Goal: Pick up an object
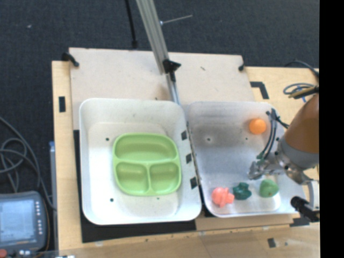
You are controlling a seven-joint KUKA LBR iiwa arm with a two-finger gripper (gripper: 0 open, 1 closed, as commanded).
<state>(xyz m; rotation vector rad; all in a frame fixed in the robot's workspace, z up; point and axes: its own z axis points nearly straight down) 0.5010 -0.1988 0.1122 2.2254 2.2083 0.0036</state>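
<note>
Over on the right bin (215, 144), the pincer (262, 171) is hanging low near the front right corner, just above a light green toy (269, 188). Can't tell how its fingers are standing, the metal bits are too blurry. A dark green toy (242, 191) is sitting just beside the light one, with a pink toy (222, 196) touching its left side. An orange ball (257, 126) is resting well apart, near the back wall. On the left bin (97, 117), a green divided plate (146, 164) is lying flat on the surface.
</note>
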